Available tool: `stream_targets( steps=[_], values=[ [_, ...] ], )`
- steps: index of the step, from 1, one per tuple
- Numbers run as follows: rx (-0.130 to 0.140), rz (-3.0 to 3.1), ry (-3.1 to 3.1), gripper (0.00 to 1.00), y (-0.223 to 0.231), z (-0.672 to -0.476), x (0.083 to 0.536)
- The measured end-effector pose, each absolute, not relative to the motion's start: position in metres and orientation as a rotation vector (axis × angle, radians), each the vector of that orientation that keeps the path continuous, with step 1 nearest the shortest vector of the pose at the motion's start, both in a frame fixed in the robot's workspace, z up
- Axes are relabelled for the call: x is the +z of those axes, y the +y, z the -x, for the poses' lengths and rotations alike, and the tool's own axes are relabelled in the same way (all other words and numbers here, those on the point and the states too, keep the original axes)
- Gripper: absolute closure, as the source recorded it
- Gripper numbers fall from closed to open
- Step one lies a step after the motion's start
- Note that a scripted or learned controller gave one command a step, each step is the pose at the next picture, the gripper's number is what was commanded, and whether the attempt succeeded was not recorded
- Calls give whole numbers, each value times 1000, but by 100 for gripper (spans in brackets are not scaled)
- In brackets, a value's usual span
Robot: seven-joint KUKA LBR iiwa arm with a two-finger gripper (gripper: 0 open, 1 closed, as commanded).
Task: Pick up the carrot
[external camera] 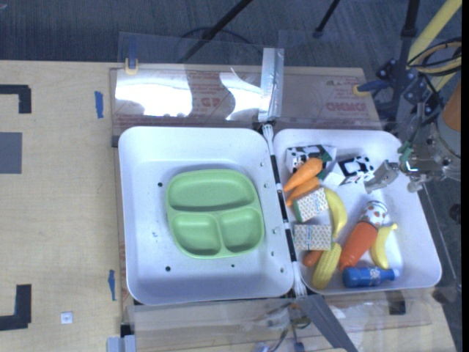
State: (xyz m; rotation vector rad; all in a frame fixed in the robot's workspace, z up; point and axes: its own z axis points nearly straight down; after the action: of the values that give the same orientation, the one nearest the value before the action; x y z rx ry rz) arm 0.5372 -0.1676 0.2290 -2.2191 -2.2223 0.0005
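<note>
A green divided plate (pixel 214 212) lies in the middle of the left white bin (pixel 139 196). The right white bin (pixel 421 233) holds a crowd of toy foods: a yellow banana (pixel 337 210), a corn cob (pixel 327 264), two patterned square blocks (pixel 312 203), a blue bottle (pixel 368 276) lying flat, and black-and-white cartons (pixel 308 155) near the back. Both bins rest on the pale wooden worktop (pixel 58 196).

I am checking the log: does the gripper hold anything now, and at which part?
Nothing is held. The gripper is above the right bin's far side, apart from the carrot.
</note>
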Motion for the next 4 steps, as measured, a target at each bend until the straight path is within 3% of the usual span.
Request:
stream_targets(
  steps=[1, 2, 3, 4],
  values=[
    [-1, 2028, -2405, 0, -193, -550, 259],
    [-2, 1745, -2617, 0, -136, -494, 120],
    [-1, 1920, -2488, 0, -118, -551, 136],
    [-2, 1551, -2738, 0, -99, -602, 135]
  ],
)
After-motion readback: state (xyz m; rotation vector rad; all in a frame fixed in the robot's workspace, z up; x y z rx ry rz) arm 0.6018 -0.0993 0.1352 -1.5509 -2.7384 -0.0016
